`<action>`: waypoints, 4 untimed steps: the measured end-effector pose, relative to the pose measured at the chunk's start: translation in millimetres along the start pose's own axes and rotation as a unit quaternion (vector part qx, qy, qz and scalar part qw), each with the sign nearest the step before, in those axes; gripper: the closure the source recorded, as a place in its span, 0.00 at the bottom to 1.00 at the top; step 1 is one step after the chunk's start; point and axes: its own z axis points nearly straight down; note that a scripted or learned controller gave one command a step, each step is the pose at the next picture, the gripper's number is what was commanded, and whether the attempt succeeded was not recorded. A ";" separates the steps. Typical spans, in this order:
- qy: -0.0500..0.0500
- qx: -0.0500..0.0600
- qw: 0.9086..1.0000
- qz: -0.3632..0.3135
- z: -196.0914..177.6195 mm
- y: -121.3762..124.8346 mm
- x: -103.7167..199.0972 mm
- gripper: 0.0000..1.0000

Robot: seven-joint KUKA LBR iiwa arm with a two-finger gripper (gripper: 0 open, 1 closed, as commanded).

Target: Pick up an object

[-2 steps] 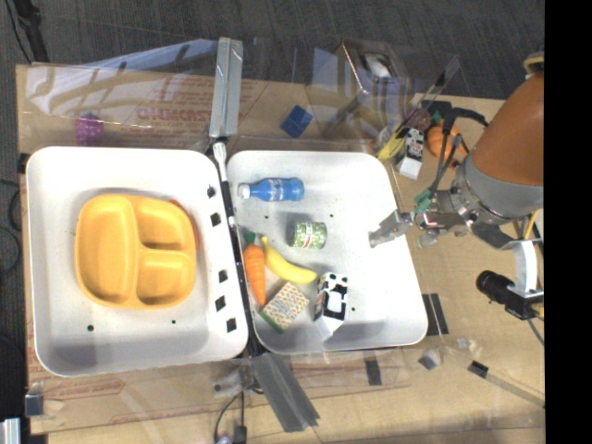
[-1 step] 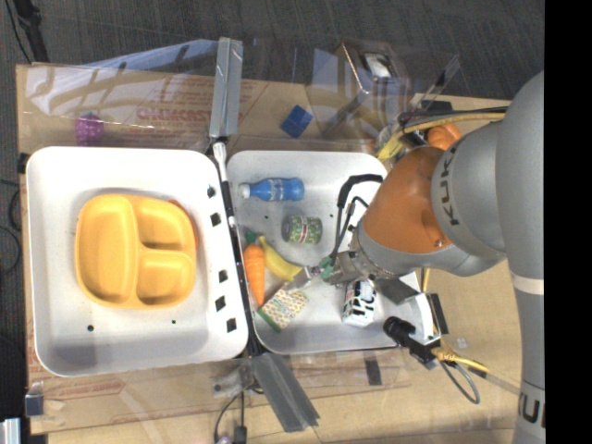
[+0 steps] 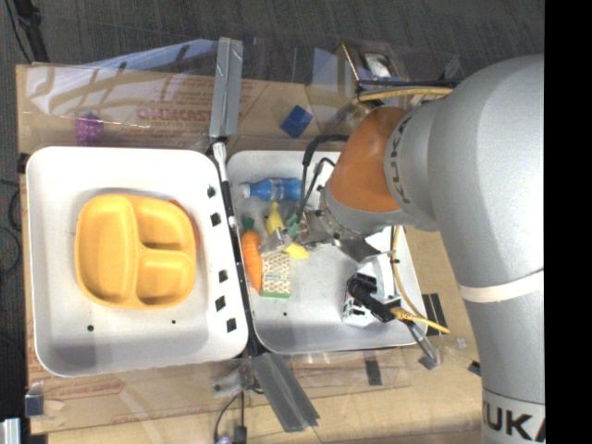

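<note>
The right bin holds a cluster of small things at its left side. These are a blue bottle, a yellow piece, an orange carrot and a pale checkered block. My gripper is low over this cluster, just right of the yellow piece and above the checkered block. The orange-banded wrist covers much of it. A small yellow bit shows right under the gripper; whether it is held is hidden.
The left bin holds a yellow divided plate. A blue cube and a purple thing lie on the cardboard behind the bins. The large grey arm covers the right bin's far right.
</note>
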 end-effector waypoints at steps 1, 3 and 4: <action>0.004 0.001 1.000 -0.003 -8.8 1.7 3.4 1.00; 0.002 0.008 1.000 0.010 9.2 42.9 -8.9 0.00; 0.004 0.011 1.000 0.006 1.9 42.9 -7.2 1.00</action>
